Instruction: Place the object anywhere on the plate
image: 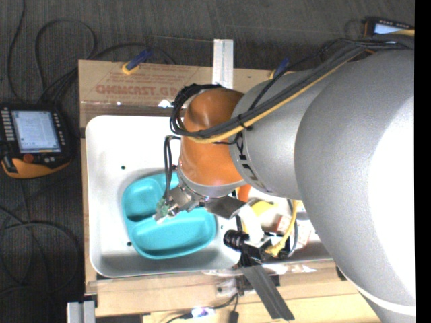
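A teal two-compartment plate lies in the left white bin, toward its front. My gripper hangs low over the ridge between the plate's two compartments, under the orange wrist band. A small pale-green speck sits at the gripper's tip; I cannot tell whether it is a held object. The arm hides the plate's right edge.
The grey arm covers most of the right bin. An orange and yellow item peeks out beneath it near the divider. A cardboard sheet lies behind the bins. A teach pendant rests on the floor at the left.
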